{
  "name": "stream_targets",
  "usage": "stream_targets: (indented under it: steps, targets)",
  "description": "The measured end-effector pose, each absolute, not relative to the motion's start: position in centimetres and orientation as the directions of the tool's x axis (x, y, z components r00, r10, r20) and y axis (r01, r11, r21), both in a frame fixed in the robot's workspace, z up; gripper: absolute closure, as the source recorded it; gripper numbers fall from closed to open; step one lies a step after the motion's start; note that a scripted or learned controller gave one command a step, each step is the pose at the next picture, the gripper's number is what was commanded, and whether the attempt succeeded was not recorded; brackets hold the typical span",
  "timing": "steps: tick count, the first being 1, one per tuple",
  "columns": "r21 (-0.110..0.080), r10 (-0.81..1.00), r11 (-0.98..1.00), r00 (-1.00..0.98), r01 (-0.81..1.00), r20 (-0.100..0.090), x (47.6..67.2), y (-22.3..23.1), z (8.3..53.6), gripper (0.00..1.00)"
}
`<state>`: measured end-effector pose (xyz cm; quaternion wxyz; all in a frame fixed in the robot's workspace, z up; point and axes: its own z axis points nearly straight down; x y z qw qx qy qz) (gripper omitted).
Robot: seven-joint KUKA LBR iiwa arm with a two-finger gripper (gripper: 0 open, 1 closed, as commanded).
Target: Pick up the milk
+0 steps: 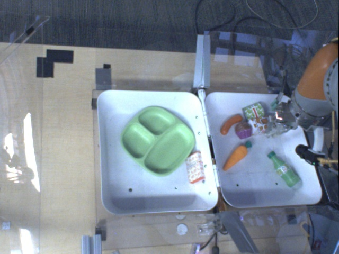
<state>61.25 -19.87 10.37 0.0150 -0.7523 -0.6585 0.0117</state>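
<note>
Nearest: one glossy green plastic bottle (pixel 283 169) by the right white bin (pixel 265 197) front rim. Then one small red-white can (pixel 195 167), one smooth orange carrot (pixel 235 157), one green divided plate (pixel 158 139). Farther: green-white milk carton (pixel 256 116), boxy, beside grey gripper (pixel 276 121); jaws too blurry to call.

Arm (pixel 318 83) came in from right edge of view, orange band up top, grey wrist below it, angled down-left. Gripper (pixel 279 115) sat at wrist's lower-left end, pointing left. Finger state too blurry to make out.
</note>
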Motion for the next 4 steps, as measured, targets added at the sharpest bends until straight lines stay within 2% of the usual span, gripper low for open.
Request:
stream_targets:
  steps: [1,2,3,4]
  targets:
    - [-0.037,0.991,-0.132,0.132,0.991,0.002,61.3,-19.8,10.4,0.00]
    - [0.009,0.979,-0.203,0.203,0.979,0.001,56.0,-18.3,8.8,0.00]
    - [0.011,0.982,-0.190,0.190,0.982,0.004,50.0,-19.5,8.9,0.00]
    - [0.020,0.982,-0.187,0.187,0.982,0.004,50.4,-19.5,10.1,1.00]
